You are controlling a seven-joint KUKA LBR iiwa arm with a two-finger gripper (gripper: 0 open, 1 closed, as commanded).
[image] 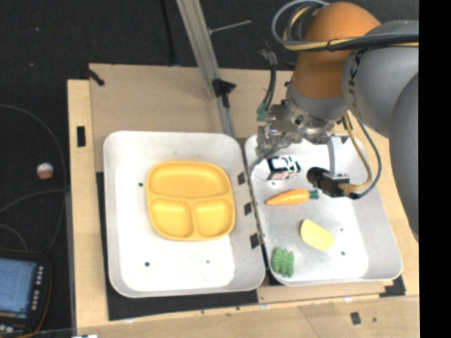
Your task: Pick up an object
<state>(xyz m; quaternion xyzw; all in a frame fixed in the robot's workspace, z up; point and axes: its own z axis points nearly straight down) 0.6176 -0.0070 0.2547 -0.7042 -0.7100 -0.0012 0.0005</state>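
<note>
Carrot (287, 197) is laid crosswise in the right bin (373, 259), orange tip leftward, green top rightward. Just beyond it, the end effector (282, 162) is poised; its opening cannot be told. No writing can be read.

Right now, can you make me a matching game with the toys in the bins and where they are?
Things:
1. carrot
2. broccoli
3. yellow tray
4. yellow wedge

Places:
A. left bin
B. right bin, near front corner
C. right bin, just below the gripper
D. right bin, right of the broccoli

Pairs: 1-C, 2-B, 3-A, 4-D
</note>
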